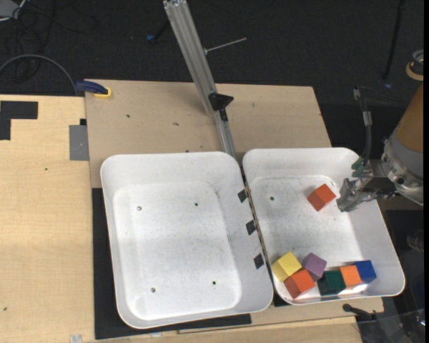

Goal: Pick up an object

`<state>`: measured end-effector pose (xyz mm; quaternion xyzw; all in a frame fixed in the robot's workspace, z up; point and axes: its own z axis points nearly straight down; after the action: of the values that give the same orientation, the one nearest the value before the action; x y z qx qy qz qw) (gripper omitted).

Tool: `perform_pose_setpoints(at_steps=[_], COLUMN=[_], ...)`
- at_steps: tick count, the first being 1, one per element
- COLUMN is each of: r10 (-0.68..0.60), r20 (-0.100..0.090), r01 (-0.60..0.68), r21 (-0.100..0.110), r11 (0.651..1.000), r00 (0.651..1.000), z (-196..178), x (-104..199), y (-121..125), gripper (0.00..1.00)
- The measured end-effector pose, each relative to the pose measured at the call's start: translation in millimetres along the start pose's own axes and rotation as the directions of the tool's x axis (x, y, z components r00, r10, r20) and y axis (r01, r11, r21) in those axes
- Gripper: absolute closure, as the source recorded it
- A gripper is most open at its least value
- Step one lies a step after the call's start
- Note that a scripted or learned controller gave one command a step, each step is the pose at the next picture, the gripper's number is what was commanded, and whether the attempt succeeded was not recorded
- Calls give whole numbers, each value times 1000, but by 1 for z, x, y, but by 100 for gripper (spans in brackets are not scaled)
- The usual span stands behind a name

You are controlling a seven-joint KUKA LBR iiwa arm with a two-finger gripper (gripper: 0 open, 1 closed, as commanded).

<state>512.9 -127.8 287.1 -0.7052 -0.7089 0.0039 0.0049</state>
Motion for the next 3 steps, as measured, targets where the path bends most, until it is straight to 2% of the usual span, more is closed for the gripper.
perform_pose_setpoints(at_steps=[1, 2, 3], r10=[-5, -2, 4], r20=[0, -2, 2], r01=[5, 2, -4], r21=[2, -5, -18], r11=[1000, 1000, 1000], r00=[1000, 1000, 1000], z=[-9, 51, -97], x=[-1, 79, 79], y=[0, 46, -17], gripper=[100, 100, 100])
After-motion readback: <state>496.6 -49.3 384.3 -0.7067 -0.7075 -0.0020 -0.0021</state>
